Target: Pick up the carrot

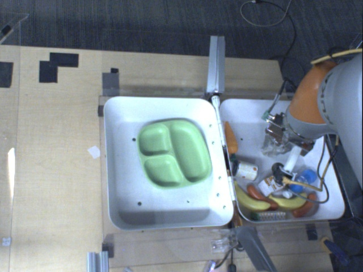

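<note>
The carrot (229, 139) is a slim orange stick lying along the left wall of the right bin (248, 111), close to the divider between the bins. My gripper (276, 142) hangs over the middle of the right bin, to the right of the carrot and apart from it. Its translucent fingers point down toward the bin floor with nothing visible between them. The grey arm with its orange band (309, 98) reaches in from the right.
The left bin (119, 118) holds a green three-compartment plate (173, 152). At the front of the right bin lie a banana (252, 200), a white cylinder (245, 170), a blue item (308, 177) and several other small toys.
</note>
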Tool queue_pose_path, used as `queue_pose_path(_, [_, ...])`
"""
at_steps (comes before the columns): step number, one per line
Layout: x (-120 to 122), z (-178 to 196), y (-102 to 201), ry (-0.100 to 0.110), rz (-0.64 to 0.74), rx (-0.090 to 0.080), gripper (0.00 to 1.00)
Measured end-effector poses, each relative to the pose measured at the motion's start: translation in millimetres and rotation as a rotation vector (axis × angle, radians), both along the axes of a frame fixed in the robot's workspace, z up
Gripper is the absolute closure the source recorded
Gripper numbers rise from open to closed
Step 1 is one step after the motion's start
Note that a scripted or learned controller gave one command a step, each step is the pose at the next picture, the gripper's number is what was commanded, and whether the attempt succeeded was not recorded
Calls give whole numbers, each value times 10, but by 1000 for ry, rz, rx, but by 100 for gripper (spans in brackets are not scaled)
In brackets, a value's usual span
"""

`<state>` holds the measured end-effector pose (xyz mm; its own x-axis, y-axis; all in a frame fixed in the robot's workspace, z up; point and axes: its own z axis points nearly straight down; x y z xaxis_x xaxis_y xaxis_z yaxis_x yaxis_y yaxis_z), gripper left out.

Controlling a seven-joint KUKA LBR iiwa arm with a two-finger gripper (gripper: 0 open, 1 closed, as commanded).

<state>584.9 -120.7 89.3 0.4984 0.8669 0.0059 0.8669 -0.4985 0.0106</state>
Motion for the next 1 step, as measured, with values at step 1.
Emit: queue_pose_path(1, [391,-10,-119,-1,-32,-2,100])
